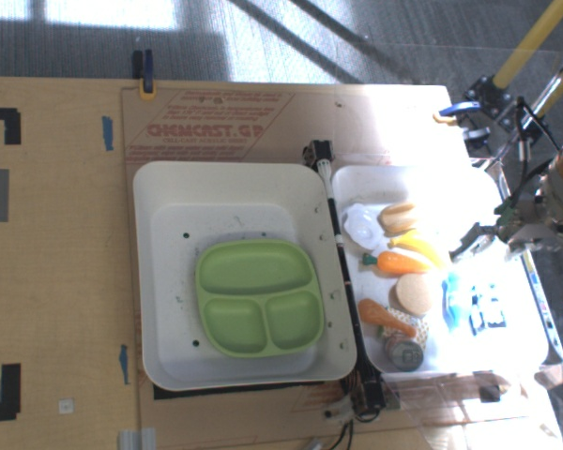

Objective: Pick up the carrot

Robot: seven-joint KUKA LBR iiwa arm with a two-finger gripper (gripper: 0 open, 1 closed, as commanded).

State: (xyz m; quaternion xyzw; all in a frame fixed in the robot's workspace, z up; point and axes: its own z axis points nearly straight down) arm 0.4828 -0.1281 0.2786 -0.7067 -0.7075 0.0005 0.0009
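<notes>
The carrot (402, 262) is orange with a small green top. It lies on its side in the middle of the right bin (469, 184), with the green end toward the left bin. My gripper (495, 235) hangs over the right bin's right side, to the right of the carrot and a little above it, and clear of it. Glare and dark wrist parts blur its tip. Nothing shows in its grasp.
Round the carrot lie a yellow banana (415, 246), a bread roll (397, 217), a white lid (362, 227), a round bun (414, 294), a second orange piece (387, 317), a can (405, 353) and blue items (450, 300). The left bin (159, 251) holds a green divided plate (259, 297).
</notes>
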